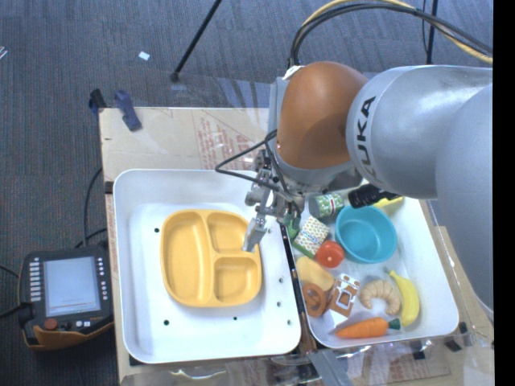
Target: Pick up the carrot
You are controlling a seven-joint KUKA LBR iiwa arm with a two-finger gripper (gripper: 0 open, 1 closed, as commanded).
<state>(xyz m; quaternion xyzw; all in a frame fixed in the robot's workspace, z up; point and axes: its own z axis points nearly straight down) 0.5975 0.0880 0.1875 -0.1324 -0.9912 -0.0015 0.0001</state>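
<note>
Gripper (257, 236) hangs over the right edge of the yellow divided plate (211, 257), near the wall between the two bins; one grey finger is visible pointing down at the plate's upper right compartment, can't tell how far the fingers are apart, nothing visible between them. Left of the bench, a teach pendant (68, 296) sits on the floor. Plate lies alone in the left bin (137, 215). Right bin (438, 296) is crowded: green can (327, 205) at the top, patterned green block (312, 233) below it, blue bowl (367, 233) to the right, tomato (330, 253) touching the bowl's lower left. Lower down: pretzel (315, 298), small house-shaped box (346, 292), croissant (381, 293), banana (408, 297). Carrot (364, 328) lies flat along the near wall of the right bin, green end pointing right, just below the croissant, well apart from the gripper.
</note>
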